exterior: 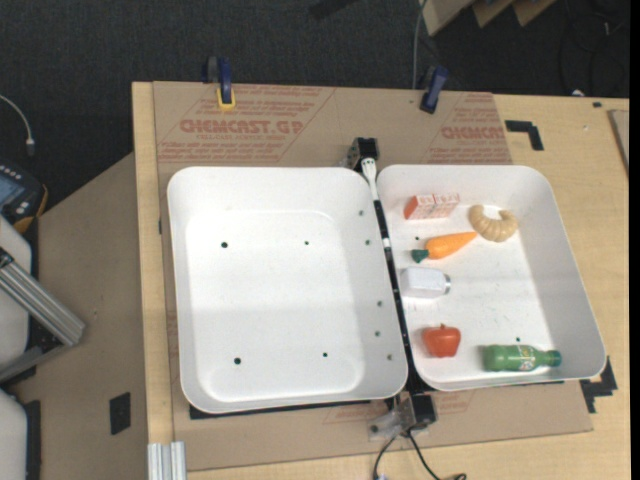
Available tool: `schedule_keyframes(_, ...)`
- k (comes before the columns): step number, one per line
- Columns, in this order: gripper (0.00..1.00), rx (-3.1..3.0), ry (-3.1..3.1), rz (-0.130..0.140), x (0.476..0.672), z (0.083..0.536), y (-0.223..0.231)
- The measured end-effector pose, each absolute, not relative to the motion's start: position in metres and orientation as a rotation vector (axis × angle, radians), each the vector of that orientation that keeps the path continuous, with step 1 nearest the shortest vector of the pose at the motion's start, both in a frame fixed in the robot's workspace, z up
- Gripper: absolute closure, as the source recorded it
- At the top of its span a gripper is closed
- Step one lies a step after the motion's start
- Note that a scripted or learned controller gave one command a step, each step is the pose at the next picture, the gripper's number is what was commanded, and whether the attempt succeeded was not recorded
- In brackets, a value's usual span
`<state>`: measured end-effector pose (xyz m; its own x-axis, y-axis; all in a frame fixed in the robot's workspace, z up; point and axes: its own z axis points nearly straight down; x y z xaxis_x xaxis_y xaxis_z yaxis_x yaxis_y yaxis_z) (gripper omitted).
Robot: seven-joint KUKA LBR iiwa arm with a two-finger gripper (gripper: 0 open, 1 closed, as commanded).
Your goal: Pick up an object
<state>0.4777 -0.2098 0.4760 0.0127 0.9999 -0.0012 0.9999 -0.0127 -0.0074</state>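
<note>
Six objects lie in the right bin [578, 280]: a red-and-white carton [432, 205], a pastry [495, 223], a carrot [448, 245], a white block [423, 283], a red pepper [441, 340] and a green bottle [520, 358] lying on its side near the front rim. The left bin [180, 268] sits just beside it on the brown bench [150, 168]. How the gripper's jaws stand cannot be told.

2 white bins [190, 268], 1 carrot [448, 245], 1 tomato [441, 340], 1 green bottle [520, 358], 1 croissant [494, 223], 1 red-white carton [432, 205], 1 white obj [424, 283]
</note>
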Motion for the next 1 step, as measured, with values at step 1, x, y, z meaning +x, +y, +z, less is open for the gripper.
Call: schedule_keyframes(1,0.0,-2.223,-2.222,0.0,0.4793,0.4802,-0.2035)
